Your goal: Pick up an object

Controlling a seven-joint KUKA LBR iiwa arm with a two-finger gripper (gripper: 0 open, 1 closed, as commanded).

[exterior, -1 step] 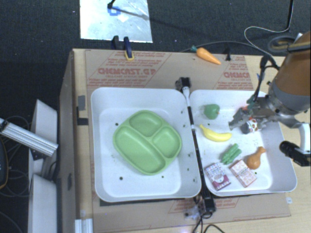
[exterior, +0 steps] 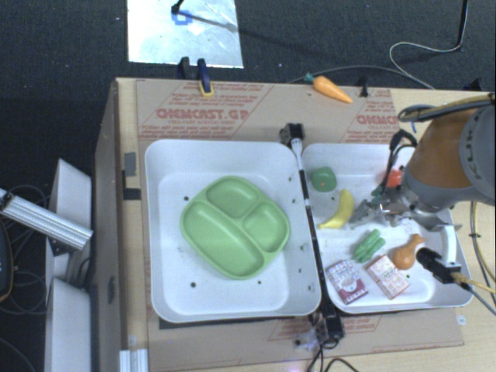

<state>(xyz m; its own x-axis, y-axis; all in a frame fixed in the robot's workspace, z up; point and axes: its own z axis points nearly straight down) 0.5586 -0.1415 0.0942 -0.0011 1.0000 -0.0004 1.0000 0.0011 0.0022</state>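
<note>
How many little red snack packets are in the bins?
2, both at the near edge of the right bin: one packet beside the other packet. The arm may hide more.

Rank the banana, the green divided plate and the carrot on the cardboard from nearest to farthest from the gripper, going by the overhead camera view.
Measured from the gripper, low in the right bin:
1. Banana: just to its left in the same bin, close by.
2. Carrot: on the cardboard beyond the bins, toward the top of the view.
3. Green divided plate: in the middle of the left bin, across the divider.
</note>
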